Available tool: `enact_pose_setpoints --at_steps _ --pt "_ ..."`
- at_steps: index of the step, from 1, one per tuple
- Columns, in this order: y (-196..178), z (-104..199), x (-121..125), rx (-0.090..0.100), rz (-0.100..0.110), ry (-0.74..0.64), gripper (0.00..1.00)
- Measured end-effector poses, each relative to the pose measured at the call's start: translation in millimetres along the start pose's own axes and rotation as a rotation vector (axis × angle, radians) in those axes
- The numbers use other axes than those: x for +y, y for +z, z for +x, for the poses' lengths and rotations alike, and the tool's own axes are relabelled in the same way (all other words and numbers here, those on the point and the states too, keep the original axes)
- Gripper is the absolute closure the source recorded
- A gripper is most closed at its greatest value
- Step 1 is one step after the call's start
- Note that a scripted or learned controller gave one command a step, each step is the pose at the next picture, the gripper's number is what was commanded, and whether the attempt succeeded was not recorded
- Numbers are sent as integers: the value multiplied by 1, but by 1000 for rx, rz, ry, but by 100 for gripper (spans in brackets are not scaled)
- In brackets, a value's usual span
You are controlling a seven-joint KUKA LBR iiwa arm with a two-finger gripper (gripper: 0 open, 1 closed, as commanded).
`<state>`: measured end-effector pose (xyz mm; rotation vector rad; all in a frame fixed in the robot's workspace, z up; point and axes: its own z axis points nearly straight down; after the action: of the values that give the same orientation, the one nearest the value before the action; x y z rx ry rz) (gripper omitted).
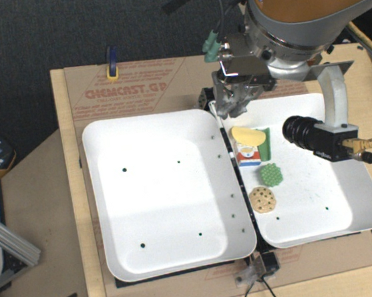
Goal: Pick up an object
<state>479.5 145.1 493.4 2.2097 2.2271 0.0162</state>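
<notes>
The right bin (341, 206) holds a small cluster near its left wall. A yellow piece (248, 135) lies on top of a small red, white and blue carton (248, 154), with a dark green slab (266, 144) at its right side. Below them sit a bumpy green ball (271, 175) and a tan cookie with dark chips (263, 199). My gripper (229, 107) hangs over the far left corner of the right bin, just above the yellow piece, pointing down. Nothing shows between its fingers.
The left bin (158, 195) lies alongside, sharing a middle rim (239, 185) with the right one. A black cylindrical device (312, 137) on a grey bracket sticks out over the right bin's far side. A blue and yellow clip (113, 67) sits on the cardboard behind.
</notes>
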Motion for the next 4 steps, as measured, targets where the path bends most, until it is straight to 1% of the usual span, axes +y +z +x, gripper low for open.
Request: enact_pose_setpoints --at_steps 1,2,3,4 --pt "-43 60 59 -1 1 3 100" --pt "-42 81 3 -3 14 2 100" --pt "-41 80 6 -5 13 7 0" --pt "-41 80 6 -5 13 7 0"
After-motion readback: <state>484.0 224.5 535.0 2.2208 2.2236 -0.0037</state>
